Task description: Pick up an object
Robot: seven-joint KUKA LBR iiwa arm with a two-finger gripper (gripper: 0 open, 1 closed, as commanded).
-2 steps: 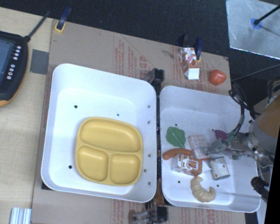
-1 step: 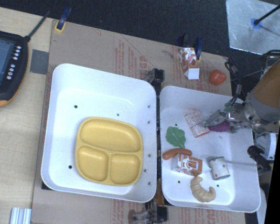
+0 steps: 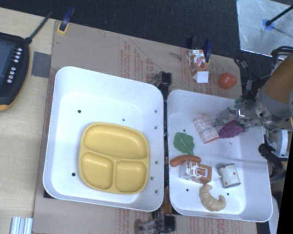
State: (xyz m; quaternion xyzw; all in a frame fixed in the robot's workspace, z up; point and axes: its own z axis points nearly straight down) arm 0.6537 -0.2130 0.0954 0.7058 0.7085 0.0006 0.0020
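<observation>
Tray in left bin, croissant in right bin

Glossy white plastic bins, smooth yellow plastic divided plate, matt brown cardboard sheet beneath.

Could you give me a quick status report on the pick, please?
Gripper low in right bin, far corner. Purple toy right beneath it, not visibly held. Small packet lies close beside.

We see the gripper low in the right bin, apparently touching the purple object.
</observation>
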